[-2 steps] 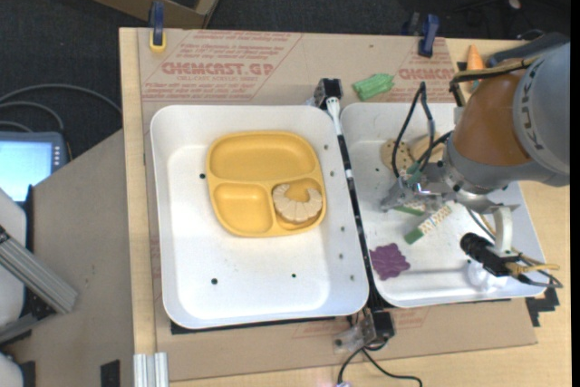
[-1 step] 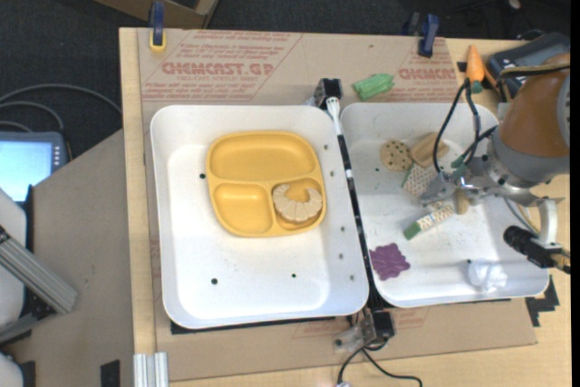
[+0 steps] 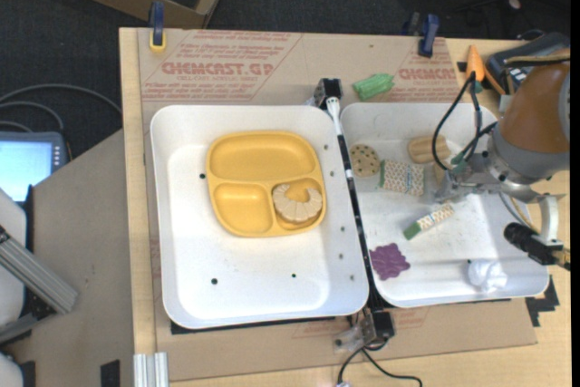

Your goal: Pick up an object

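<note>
My gripper (image 3: pixel 450 188) hangs low over the middle of the right bin (image 3: pixel 453 290), below the arm's orange band (image 3: pixel 535 109). Just under and left of it lies a patterned stick with a green end (image 3: pixel 430 221). A patterned packet (image 3: pixel 401 178) lies to the gripper's left, with a round speckled cookie (image 3: pixel 365 160) beyond it. A tan cylinder (image 3: pixel 421 149) rests toward the back. Purple grapes (image 3: pixel 389 261) sit at the bin's front left and a white crumpled object (image 3: pixel 486 275) at the front right. I see nothing held in the gripper.
The left bin (image 3: pixel 181 285) holds a yellow divided plate (image 3: pixel 263 160) with a beige round item (image 3: pixel 294 203) in one compartment. A green object (image 3: pixel 373 86) lies on the cardboard behind the bins. Black cables (image 3: pixel 449 127) loop near the wrist.
</note>
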### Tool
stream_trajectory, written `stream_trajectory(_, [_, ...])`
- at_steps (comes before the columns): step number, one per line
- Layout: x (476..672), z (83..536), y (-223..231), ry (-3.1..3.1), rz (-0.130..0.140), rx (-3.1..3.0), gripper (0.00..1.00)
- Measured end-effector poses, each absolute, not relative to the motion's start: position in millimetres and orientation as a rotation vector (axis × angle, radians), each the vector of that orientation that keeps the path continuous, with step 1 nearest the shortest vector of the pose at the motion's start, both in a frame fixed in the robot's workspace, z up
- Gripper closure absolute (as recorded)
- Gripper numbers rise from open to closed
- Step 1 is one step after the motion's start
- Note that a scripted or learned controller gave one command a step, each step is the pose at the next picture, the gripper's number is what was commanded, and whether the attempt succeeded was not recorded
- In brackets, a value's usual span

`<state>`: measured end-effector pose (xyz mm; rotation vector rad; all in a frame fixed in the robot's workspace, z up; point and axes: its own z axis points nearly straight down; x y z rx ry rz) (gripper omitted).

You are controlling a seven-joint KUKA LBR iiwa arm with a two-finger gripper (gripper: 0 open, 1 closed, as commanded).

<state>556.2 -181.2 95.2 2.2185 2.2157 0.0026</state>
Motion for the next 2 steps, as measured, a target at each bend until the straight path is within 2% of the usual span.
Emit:
stream_trajectory(1, [595.7,101,-226,2.218,-0.002,2.219,1.0])
stream_trajectory(2, [668.4,126,-134,2.23,0.011,2.207,1.0])
